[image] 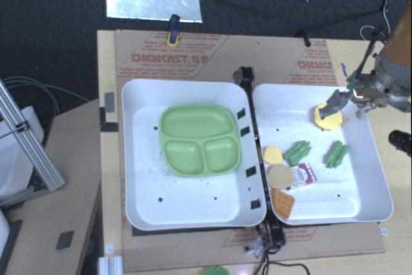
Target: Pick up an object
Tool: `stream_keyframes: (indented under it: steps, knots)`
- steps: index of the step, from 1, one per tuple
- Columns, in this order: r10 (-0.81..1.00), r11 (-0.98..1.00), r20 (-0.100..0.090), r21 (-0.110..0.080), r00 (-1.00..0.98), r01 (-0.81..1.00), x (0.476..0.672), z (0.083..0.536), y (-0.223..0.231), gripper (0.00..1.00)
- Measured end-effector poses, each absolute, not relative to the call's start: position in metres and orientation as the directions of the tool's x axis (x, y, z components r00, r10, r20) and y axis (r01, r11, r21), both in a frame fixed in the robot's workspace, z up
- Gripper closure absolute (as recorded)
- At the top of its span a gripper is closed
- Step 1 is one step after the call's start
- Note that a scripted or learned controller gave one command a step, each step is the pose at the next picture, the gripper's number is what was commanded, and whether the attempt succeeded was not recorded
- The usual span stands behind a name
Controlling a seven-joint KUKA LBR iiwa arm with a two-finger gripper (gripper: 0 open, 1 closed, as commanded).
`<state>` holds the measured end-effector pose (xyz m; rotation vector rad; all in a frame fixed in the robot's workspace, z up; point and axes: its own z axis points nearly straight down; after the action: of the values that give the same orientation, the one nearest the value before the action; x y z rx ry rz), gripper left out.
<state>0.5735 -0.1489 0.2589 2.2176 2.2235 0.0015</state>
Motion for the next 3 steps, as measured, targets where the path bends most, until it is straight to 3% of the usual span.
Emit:
stream_keyframes:
  steps: [1,2,3]
  knots:
    - [1.0,-0.003,-0.001,-0.002,0.003,1.0,0.583,0.19,-0.205,0.0]
    - [1.0,0.005,-0.002,0.005,-0.005,1.0,0.62,0.177,-0.206,0.0]
    - [1.0,0.006,0.0,-0.001,-0.006,1.0,0.633,0.08,-0.206,0.0]
